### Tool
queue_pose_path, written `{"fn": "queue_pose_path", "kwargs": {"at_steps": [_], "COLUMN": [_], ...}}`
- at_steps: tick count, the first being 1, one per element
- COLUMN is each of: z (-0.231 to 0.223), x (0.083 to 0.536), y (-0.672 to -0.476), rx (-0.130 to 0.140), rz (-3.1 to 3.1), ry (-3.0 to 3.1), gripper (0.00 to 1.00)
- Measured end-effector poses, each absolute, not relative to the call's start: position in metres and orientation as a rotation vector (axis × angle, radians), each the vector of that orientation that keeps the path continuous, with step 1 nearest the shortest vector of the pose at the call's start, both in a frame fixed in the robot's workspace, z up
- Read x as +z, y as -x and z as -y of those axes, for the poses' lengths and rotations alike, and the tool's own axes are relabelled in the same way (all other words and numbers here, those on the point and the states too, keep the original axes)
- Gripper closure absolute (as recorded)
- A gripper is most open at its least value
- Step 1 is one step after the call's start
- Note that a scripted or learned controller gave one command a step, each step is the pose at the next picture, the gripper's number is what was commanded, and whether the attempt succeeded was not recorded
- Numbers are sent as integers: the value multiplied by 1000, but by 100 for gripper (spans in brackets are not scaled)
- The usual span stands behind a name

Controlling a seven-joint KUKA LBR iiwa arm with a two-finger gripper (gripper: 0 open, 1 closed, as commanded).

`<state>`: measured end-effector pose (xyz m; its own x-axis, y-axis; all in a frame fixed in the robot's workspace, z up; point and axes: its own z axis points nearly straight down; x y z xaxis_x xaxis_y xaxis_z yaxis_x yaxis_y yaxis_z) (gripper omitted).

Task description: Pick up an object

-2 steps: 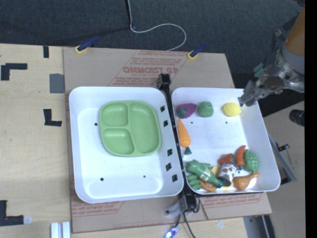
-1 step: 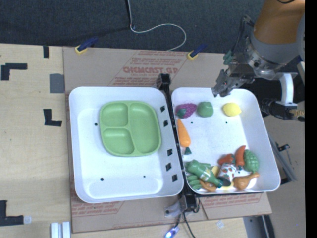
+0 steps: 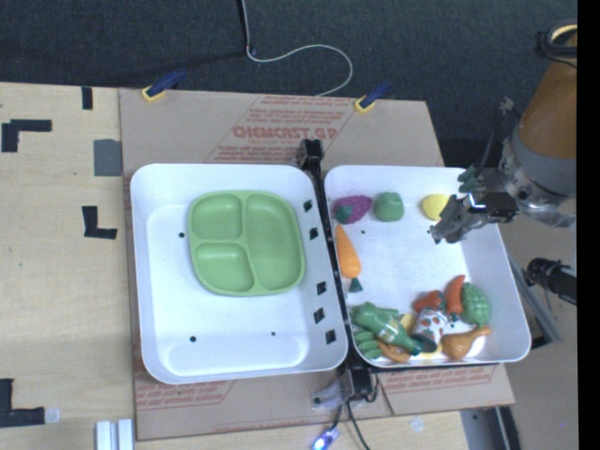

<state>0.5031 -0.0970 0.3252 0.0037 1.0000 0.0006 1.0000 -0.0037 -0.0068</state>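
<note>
My gripper [image 3: 454, 223] hangs over the upper right part of the right bin [image 3: 412, 251], close beside the yellow toy lemon [image 3: 433, 205]; it sits there, I judge, because that fruit lies apart from the rest and is easy to come at. Whether it is open or closed I cannot tell from this slant, and nothing shows held in it.

Along the top of this bin I count one purple bunch of grapes [image 3: 352, 207], one green round vegetable [image 3: 388, 205] and the one lemon, each well apart. One orange carrot [image 3: 348, 254] lies against the divider between the bins. The bottom right corner holds a heap [image 3: 427, 323] of toy food, pieces touching and overlapping: green, red, orange and brown ones, too tangled to count surely, perhaps eight.

The left bin [image 3: 159, 279] bears one green divided plate [image 3: 247, 242] with three compartments, nothing on it
</note>
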Motion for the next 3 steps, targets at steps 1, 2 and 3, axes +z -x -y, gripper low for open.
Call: {"fn": "queue_pose_path", "kwargs": {"at_steps": [1,2,3], "z": [37,-42,-53], "x": [338,459,387], "y": [-489,-484,-483], "rx": [1,-17,10], "rz": [2227,2240,2221], "ry": [2212,2212,2216], "gripper": [100,100,100]}}
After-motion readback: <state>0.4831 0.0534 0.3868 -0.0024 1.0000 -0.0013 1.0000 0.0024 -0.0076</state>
